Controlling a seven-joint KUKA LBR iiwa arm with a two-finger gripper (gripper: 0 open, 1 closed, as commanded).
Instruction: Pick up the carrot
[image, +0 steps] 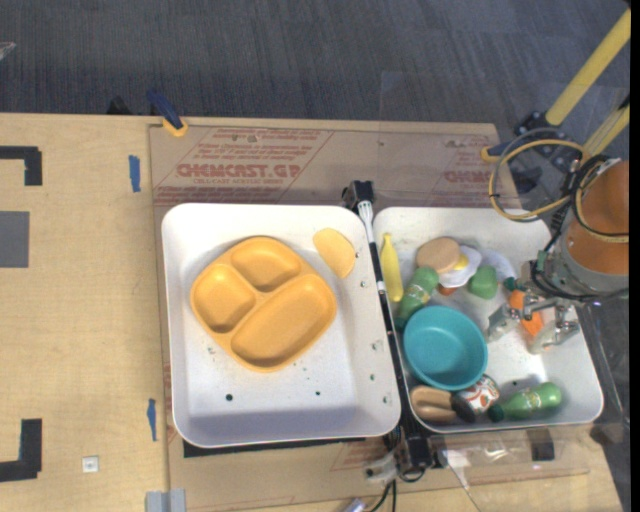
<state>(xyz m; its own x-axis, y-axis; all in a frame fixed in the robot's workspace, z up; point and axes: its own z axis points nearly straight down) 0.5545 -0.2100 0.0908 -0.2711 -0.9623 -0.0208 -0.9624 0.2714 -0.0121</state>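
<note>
Pincer (533, 322) down in the right bin (590, 375), at the carrot (532, 321).
Grip state unclear; carrot not lifted yet.

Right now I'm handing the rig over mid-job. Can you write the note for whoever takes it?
Gripper: low in the right bin, at its right side, on a small orange piece that looks like the carrot. Whether the fingers are closed is unclear.
Nearby: teal bowl to its left, green bottle nearer the front rim.
Left bin: orange divided plate.
Done: arm is down at the carrot.
Left: confirm the grip, then lift.
</note>
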